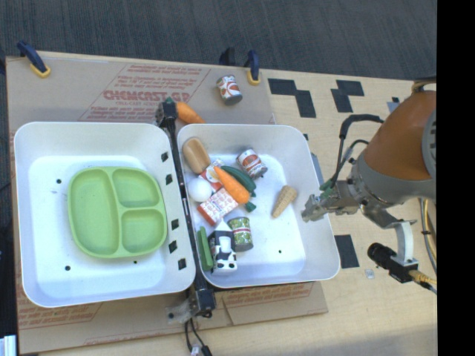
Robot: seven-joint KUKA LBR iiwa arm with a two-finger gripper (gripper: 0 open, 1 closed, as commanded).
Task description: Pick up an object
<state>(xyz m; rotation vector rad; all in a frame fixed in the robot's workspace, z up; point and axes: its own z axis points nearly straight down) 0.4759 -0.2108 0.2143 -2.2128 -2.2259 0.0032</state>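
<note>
There are two white bins (30, 199), and one green plate (116, 211) with three parts. I count three little cans (252, 162), two carrots (234, 188), one egg (199, 190), one bread roll (196, 154) and one cone (283, 200). There is one red box (217, 205), one toy cow (224, 252) and one robot arm (404, 150).

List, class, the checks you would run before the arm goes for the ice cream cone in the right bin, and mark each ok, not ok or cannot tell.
1. Ice cream cone lies apart from the other toys: ok.
2. Gripper over the right bin: ok, at its right rim.
3. Gripper directly above the cone: not ok, offset right.
4. Gripper free of objects: cannot tell.
5. Green tray out of the path: ok, in the left bin.
</note>
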